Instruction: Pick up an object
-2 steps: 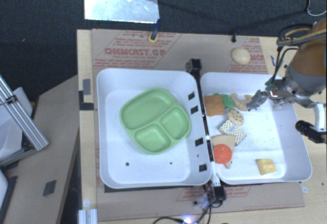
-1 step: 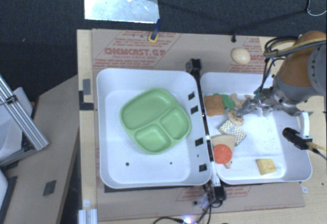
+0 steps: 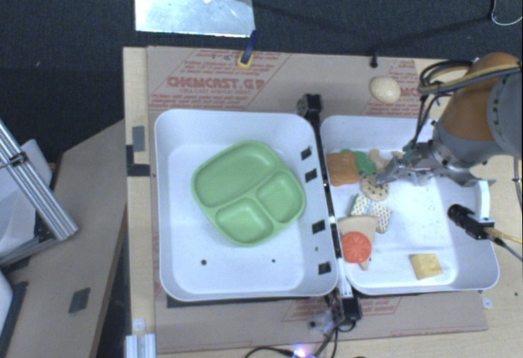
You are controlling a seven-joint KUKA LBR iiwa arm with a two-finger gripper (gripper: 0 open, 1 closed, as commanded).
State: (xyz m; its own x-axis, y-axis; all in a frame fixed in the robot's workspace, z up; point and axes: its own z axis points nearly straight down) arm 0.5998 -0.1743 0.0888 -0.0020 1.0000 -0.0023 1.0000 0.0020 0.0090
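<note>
While the arm is reaching in from the right, its end effector (image 3: 391, 172) is hanging low over the right bin (image 3: 482, 270), just beside a round perforated cracker-like piece (image 3: 375, 188); whether it is open or closed cannot be told. The candidate objects are sitting clustered at that bin's left side, within reach: an orange-brown piece (image 3: 343, 169), a red round piece (image 3: 356, 247) and, apart, a yellow square (image 3: 426, 266). The left bin (image 3: 176, 266) is carrying a green divided tray (image 3: 248, 192), likely as a drop-off. The cardboard sheet (image 3: 327, 69) on the desk (image 3: 82, 176) is reading roughly "CHEMCAST GP".
</note>
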